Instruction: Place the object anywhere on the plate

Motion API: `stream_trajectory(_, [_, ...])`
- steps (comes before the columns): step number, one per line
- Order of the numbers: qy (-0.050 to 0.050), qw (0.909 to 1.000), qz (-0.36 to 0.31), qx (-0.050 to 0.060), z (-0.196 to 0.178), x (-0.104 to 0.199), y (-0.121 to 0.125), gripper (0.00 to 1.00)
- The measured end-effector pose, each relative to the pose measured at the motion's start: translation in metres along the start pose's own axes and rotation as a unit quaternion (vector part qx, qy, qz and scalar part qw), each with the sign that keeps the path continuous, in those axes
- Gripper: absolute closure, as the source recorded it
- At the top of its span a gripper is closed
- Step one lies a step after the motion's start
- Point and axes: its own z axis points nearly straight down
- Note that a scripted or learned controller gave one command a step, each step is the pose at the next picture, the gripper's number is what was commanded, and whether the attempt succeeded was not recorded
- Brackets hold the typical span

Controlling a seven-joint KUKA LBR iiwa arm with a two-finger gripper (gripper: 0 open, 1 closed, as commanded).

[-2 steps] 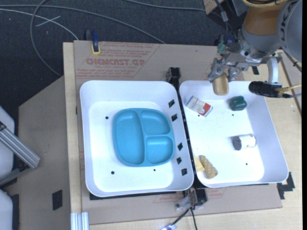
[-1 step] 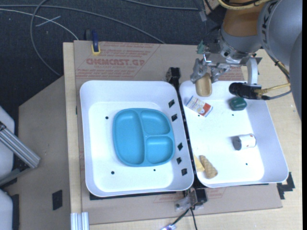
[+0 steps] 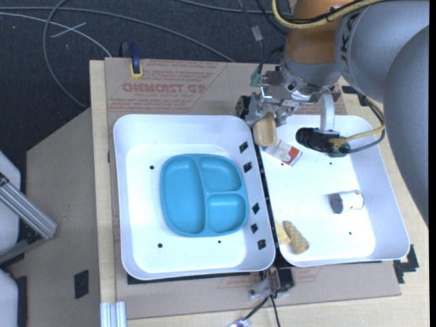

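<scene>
A blue plate [image 3: 203,194] with three compartments lies in the left bin [image 3: 136,148]. My gripper [image 3: 267,118] hangs over the far left corner of the right bin [image 3: 368,182], close to the wall between the two bins. A tan, rounded object [image 3: 264,132] hangs from it, its upper end pinched between the fingers. That object sits above and to the right of the plate, over the bin's edge and apart from the plate.
In the right bin lie a white and red packet [image 3: 286,154] just below the gripper, a small grey and white cylinder [image 3: 346,201] at the right, and a tan and yellow piece [image 3: 293,236] near the front left corner.
</scene>
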Motion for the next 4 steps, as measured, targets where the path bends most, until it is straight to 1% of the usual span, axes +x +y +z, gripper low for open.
stream_trajectory(1, [0.001,1.0000,-0.001,0.000,-0.008,0.052,-0.018,1.00])
stream_trajectory(2, [0.000,1.0000,0.001,0.000,0.009,0.084,-0.030,1.00])
stream_trajectory(3, [0.000,1.0000,0.001,-0.002,-0.006,0.092,-0.029,1.00])
stream_trajectory(4, [0.000,1.0000,0.002,-0.002,-0.005,0.091,-0.029,0.00])
